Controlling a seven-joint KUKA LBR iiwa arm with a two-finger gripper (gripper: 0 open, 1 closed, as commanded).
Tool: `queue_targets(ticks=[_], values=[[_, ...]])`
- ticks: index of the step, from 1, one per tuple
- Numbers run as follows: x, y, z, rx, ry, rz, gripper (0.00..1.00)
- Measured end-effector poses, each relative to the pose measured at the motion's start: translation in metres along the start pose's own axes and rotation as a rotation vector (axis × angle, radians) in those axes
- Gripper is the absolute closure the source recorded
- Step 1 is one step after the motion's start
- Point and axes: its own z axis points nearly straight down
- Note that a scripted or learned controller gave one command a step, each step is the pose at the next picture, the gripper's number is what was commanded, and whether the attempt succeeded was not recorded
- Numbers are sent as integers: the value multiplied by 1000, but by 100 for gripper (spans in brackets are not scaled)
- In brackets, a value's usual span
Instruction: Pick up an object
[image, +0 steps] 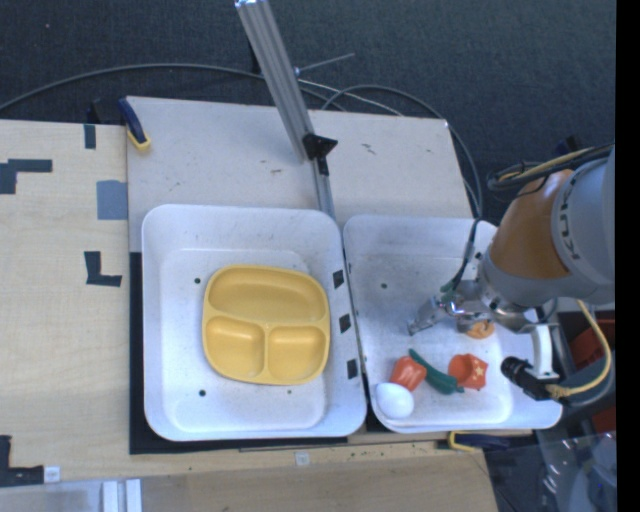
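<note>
We logged left bin (160, 300) holding yellow divided plate (266, 324), centred. Right bin (400, 240): arm (545, 240) reached in from right, gripper (432, 318) low over floor; open or closed we could not tell. Near front wall we saw red block (468, 371), green piece (434, 371), orange piece (407, 373), white egg (394, 401) at corner.

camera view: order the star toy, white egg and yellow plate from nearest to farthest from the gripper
From the gripper:
1. Red star toy, just below it in the right bin.
2. White egg, at that bin's lower left corner.
3. Yellow plate, across in the left bin.
</note>
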Motion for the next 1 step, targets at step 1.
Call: queue_targets(ticks=[1], values=[[0,1,-13,-4,0,-2,100]])
